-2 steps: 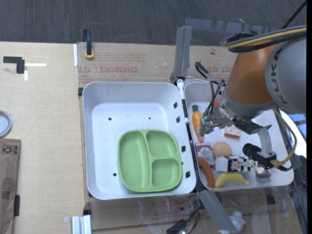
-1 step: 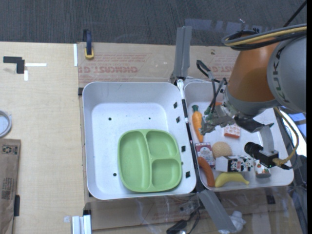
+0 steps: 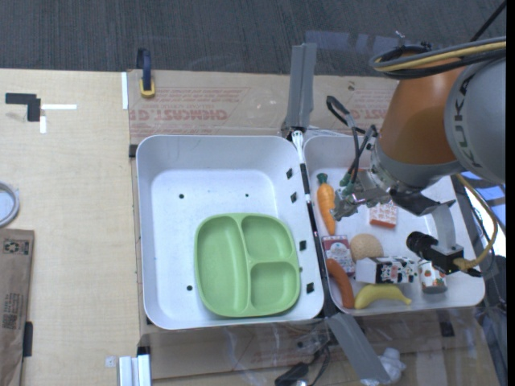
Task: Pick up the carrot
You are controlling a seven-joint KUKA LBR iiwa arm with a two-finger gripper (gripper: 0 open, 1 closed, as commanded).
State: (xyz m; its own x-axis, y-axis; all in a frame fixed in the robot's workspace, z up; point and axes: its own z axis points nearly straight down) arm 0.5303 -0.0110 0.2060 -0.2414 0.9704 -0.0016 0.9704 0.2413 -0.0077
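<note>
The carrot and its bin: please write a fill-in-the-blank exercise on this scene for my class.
1. The carrot lies in the ____ bin.
2. The gripper is just to the carrot's ____ in the picture.
3. The tray in the left bin is ____ in colour.
4. The banana lies at the right bin's ____ edge.

Missing words: right; right; green; near

Dark grey carpeted floor (image 3: 201,14) runs across the top. Below it sits the pale wooden tabletop (image 3: 64,175), with a brown cardboard sheet (image 3: 217,103) laid flat on it, under even, soft light and no hard shadows.
</note>
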